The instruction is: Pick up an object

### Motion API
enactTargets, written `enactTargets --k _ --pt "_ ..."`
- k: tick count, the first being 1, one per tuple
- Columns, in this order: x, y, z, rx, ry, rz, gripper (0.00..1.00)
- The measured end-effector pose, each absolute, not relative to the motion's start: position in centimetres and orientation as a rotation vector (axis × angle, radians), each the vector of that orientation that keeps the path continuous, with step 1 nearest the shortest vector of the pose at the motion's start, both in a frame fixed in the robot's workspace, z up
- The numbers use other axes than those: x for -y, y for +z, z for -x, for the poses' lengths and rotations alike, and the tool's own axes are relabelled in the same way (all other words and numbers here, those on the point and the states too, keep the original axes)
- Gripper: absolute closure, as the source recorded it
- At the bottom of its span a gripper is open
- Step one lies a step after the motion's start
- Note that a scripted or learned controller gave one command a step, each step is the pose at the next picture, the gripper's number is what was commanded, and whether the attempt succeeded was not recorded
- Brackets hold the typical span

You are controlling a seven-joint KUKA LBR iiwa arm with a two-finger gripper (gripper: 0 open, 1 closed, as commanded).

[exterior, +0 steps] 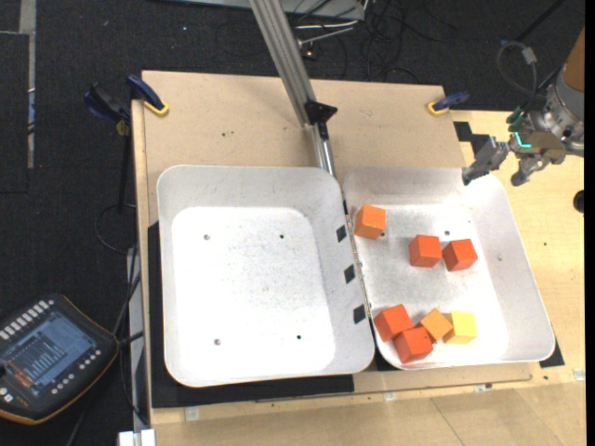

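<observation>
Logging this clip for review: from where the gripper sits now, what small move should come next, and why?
Probably a short move toward the view's lower left and down. The gripper hovers open over the right bin's far corner with nothing between its fingers; the nearest blocks, two red cubes, lie that way.

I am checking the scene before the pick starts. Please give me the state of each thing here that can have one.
gripper: above the right bin's far edge, fingers open, holding nothing
left bin: holds no blocks
right bin: holds seven blocks
orange block: lies alone near the divider
two red blocks: side by side, mid-bin
four-block cluster: packed together at the near edge
</observation>
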State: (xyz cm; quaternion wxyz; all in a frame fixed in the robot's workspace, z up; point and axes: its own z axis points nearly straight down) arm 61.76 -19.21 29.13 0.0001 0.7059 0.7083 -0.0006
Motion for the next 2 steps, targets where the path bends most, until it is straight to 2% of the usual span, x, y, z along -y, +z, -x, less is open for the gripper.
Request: enactTargets --k 1,2 --pt "18.8 23.3 -62.7 -2.229 -0.005 -2.220 0.00" --pt "18.9 16.9 -62.3 -2.225 -0.006 -2.225 0.00"
